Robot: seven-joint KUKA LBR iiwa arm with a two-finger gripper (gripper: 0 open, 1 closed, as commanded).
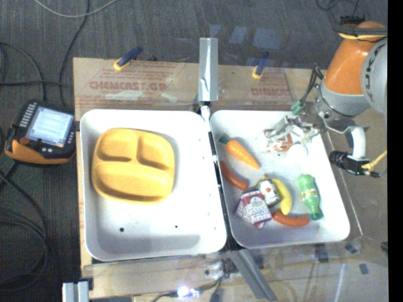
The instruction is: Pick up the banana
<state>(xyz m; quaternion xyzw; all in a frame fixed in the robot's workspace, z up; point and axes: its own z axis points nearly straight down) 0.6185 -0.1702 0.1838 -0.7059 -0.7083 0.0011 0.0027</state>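
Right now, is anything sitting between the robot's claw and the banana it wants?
Nothing lies between them: the tool hangs over bare white bin floor, up-right of the small yellow plastic banana. A small carton presses against the banana's left and a green bottle stands at its right.

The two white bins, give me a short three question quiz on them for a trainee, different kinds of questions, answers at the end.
1. True or false: the banana lies in the same bin as the yellow divided tray.
2. Multiple choice: which item lies directly to the banana's right in the camera view? A) the carrot B) the green bottle C) the yellow tray
3. Fill in: the gripper is over the ____ corner of the right bin, apart from the banana.

Key: 1 false; 2 B; 3 upper right (far right).
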